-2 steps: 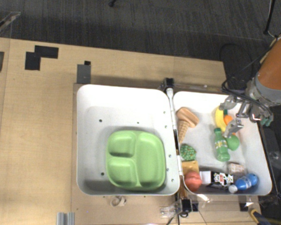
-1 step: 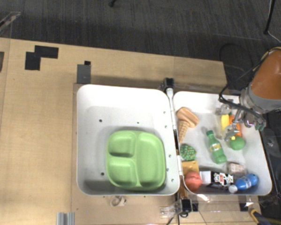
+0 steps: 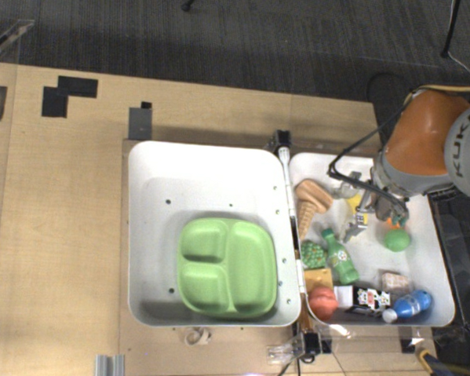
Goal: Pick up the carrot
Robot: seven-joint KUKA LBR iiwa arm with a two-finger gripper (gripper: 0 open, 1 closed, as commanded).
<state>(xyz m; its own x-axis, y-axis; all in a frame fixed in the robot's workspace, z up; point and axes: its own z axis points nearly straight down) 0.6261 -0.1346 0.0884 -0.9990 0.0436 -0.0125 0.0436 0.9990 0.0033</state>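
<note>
A small orange piece that looks like the carrot (image 3: pixel 395 222) lies in the right bin (image 3: pixel 443 273), at its upper right, just above a round green item (image 3: pixel 397 240). The arm's wrist hides part of the orange piece, so its full shape is unclear. My gripper (image 3: pixel 360 221) hangs low over the upper middle of the right bin, a short way left of the carrot. Nothing shows between its tips.
The right bin also holds a tan cone-shaped toy (image 3: pixel 313 197), a yellow item (image 3: pixel 345 206), a green bottle (image 3: pixel 338 259), a red ball (image 3: pixel 322 302), a blue bottle (image 3: pixel 412 303) and small packets. A green divided plate (image 3: pixel 228 264) lies in the left bin (image 3: pixel 149 179).
</note>
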